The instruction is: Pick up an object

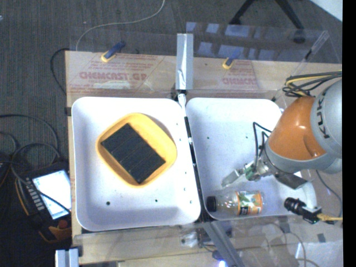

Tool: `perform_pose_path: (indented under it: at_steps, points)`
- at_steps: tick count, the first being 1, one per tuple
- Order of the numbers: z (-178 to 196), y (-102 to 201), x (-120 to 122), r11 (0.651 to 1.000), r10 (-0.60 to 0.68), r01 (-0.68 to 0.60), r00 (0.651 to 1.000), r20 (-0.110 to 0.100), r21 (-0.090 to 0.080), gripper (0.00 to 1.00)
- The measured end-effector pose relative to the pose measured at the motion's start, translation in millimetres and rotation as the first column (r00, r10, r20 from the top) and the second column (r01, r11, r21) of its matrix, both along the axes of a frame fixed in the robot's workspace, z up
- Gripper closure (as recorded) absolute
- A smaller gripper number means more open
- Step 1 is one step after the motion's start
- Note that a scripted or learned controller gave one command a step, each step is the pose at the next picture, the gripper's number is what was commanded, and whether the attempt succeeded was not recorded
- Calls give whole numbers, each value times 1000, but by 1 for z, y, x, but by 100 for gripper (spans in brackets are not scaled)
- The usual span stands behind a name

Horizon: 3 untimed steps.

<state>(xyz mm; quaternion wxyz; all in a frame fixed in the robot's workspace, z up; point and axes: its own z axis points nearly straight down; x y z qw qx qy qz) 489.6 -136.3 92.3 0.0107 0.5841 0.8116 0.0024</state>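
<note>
**Grey arm, orange band**

The KUKA arm is rounded grey with a glossy orange band and part of its black lettering. Yellow and black cables run over it. Its gripper seems pale metal, blurred.

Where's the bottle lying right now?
The bottle lies on its side in the right bin, against its near edge, cap end toward the divider between the bins, just below the gripper.
</note>
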Motion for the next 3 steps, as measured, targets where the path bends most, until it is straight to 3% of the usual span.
perform_pose_path:
  at_steps: [1,2,3]
  points:
    - [1,-49,-4,957,-289,289,957,-13,8,0]
    - [0,-35,-1,994,-108,108,994,0,-1,0]
    - [24,0,-6,998,-66,66,998,-21,9,0]
